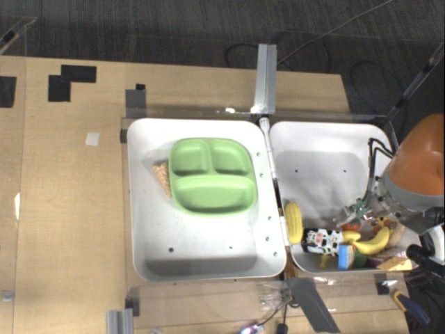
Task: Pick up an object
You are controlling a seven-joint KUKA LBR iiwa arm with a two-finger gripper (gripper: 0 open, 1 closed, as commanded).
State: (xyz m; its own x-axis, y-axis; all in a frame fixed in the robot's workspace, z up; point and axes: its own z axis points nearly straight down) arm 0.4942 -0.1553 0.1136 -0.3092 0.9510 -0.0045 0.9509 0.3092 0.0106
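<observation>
The right bin (320, 158) holds a heap of small toys in its near right corner: a yellow corn cob (293, 221), a black-and-white cow-patterned piece (321, 241), a yellow banana (372, 243), a small blue block (343, 256) and something red (351, 227). My gripper (367, 209) reaches down from the orange-banded wrist (421, 165) at the right edge and hangs just over the red item and the banana. Its fingers are too small and cluttered to read.
The left bin (149, 245) bears a green divided tray (211, 175), with a tan textured object (162, 178) peeking out at the tray's left edge. A metal post (265, 78) stands behind the divider between the bins. Cables lie near the front edge.
</observation>
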